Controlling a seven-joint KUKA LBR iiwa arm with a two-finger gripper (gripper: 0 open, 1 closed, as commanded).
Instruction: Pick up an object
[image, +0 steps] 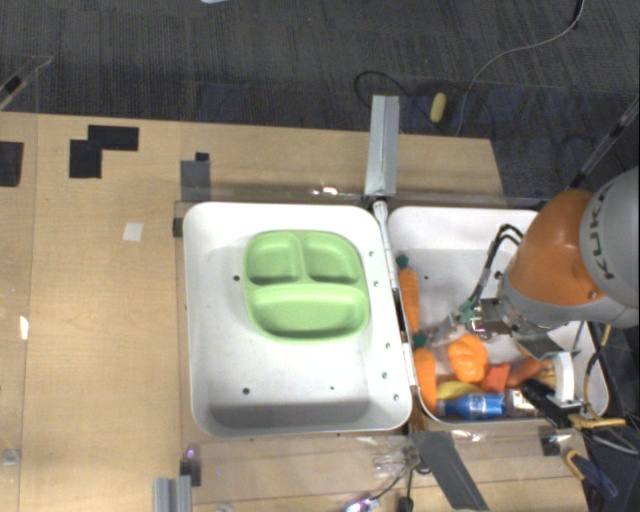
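Well to the view's left of the jaws, a green divided plate lies flat in the left white bin. Beyond the jaws, toward the view's top, a grey metal post stands between the bins. Farther up, a small yellow thing, perhaps a plug, lies on the dark carpet.

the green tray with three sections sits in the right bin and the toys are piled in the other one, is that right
Not quite. The camera view shows the green tray with three sections in the left bin, not the right. The toys are piled in the other one, the right bin, where the arm reaches in.
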